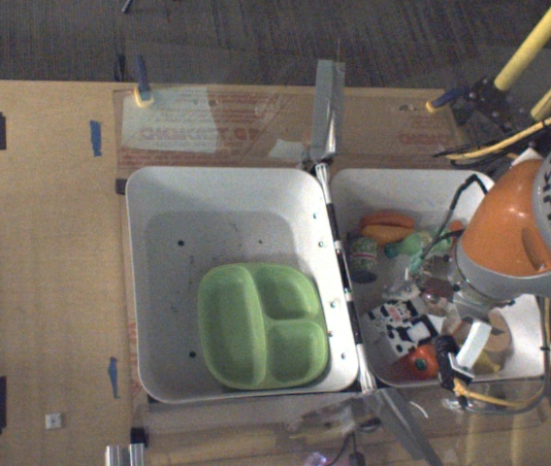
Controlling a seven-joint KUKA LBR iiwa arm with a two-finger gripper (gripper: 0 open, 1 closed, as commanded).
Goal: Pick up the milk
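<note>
One milk carton (404, 324) lies near the right bin's (392, 184) front edge. One green divided plate (261, 325) fills the left bin's (159, 260) front. Whether the gripper (450, 304) is apart or together cannot be told.

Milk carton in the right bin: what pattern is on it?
Black-and-white cow patches on the milk carton, seen in the camera view.

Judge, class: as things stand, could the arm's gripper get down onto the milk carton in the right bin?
Probably yes. The milk carton, black-and-white patched, lies in the right bin with its top face uncovered. The gripper hangs just beside it, at its right. A red tomato-like toy crowds the carton's near end.
</note>
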